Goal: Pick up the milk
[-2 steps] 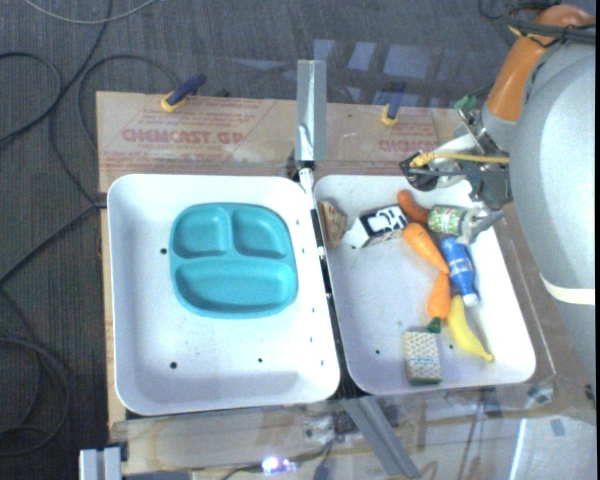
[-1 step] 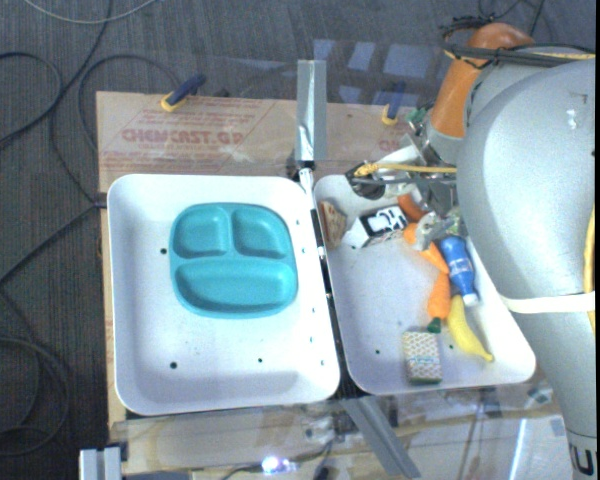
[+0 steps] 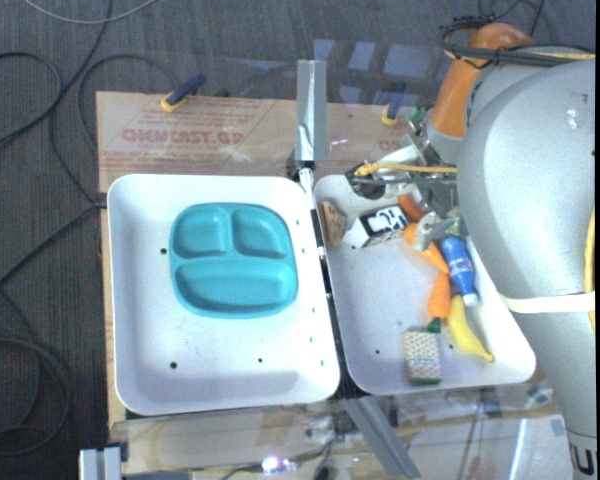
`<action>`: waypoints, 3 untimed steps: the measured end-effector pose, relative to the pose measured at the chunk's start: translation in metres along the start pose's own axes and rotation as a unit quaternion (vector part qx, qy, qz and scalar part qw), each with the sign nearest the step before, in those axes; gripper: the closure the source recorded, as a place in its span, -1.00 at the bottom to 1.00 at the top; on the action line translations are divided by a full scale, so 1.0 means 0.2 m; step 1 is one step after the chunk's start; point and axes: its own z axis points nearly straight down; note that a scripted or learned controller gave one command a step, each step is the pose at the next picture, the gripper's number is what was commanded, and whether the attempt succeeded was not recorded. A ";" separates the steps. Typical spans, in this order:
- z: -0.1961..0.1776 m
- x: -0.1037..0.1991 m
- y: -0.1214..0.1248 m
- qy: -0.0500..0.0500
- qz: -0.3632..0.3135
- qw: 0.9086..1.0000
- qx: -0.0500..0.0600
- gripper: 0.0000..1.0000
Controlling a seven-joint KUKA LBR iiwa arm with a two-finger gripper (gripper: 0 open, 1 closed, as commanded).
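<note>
Overhead, boxy milk carton (image 3: 383,222); glossy teal sectioned plate (image 3: 234,260).

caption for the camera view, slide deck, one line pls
KUKA arm reaches over the right bin of mixed items, near the milk carton; teal divided tray sits in the left bin.

Overhead slanted view of a bench with two shallow white bins side by side. The left bin (image 3: 140,368) holds a teal three-compartment tray (image 3: 235,259), lying flat near its centre. The right bin (image 3: 380,368) holds, near its far end, a small white carton with dark print (image 3: 383,222); along its right side lie a blue-and-white tube (image 3: 459,269), an orange carrot (image 3: 438,298) and a yellow banana (image 3: 467,333), close together. A speckled sponge block (image 3: 421,355) sits near the front edge. The grey arm (image 3: 530,168), orange band (image 3: 453,96) visible, covers the right bin's far right corner.
</note>
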 end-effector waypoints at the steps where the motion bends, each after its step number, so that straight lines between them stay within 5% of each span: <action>1: 0.30 0.01 0.01 0.001 0.008 1.000 0.000 -1.00; 2: -0.13 -0.03 -0.32 0.001 0.035 0.999 0.003 -1.00; 3: -0.13 0.16 -0.38 0.001 0.035 0.999 0.003 -1.00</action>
